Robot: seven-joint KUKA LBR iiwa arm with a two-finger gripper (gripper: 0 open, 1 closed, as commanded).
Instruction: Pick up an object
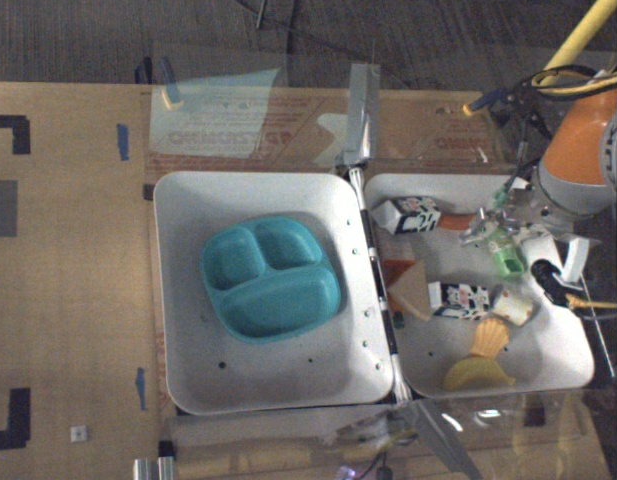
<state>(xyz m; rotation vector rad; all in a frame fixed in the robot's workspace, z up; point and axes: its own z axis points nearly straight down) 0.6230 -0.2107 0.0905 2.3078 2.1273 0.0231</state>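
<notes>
Two shallow white bins sit side by side on a tan surface (pixel 68 298). The left bin (pixel 178 368) holds one thing: a teal divided plate (pixel 270 278), three compartments, lying flat near the bin's middle and turned a little off square.

The right bin (pixel 548 368) is crowded. A small milk carton with black-and-white cow print (pixel 408 214) lies on its side near the far left corner. Just right of it, a thin orange-red piece (pixel 454 222), too small to name. A second cow-print carton (pixel 460 299) lies on its side near the middle, with a tan wedge-shaped piece (pixel 410 288) just beside it on the left. A dark red patch (pixel 393 268) shows against the left wall, partly under the wedge. Toward the near wall — a yellow banana-like item (pixel 475 373) and, touching it above, a tan ribbed piece (pixel 490 337). A pale bun-like object (pixel 515 306) lies right of the second carton.

The arm (pixel 578 158), grey with an orange band, comes in from the right over the right bin's far right corner. The hand (pixel 496 230) is low over that corner, right at a light green bottle-like object (pixel 506 258). Fingers blurred among metal parts — cannot tell if spread or pressed together, nor whether the green object is pinched. Cables (pixel 563 83) trail above the arm.
</notes>
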